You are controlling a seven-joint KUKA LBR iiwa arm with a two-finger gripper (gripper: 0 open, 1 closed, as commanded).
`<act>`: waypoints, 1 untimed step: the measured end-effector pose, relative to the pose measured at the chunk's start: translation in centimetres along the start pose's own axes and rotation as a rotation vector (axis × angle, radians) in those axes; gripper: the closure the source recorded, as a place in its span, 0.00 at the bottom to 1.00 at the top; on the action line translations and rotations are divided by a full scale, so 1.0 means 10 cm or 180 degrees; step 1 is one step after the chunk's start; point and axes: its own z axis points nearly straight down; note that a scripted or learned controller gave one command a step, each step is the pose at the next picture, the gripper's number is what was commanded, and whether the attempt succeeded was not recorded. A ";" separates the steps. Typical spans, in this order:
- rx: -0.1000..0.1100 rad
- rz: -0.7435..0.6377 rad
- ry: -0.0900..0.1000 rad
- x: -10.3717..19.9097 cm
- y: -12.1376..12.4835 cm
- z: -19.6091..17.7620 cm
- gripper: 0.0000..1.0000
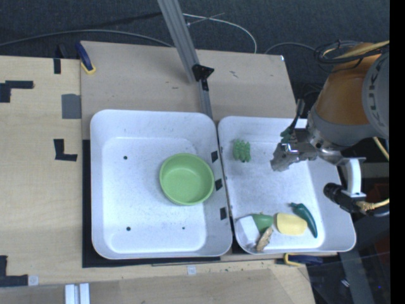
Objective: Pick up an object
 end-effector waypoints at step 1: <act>0.0010 0.0000 0.0003 0.00 0.01 -0.16 1.00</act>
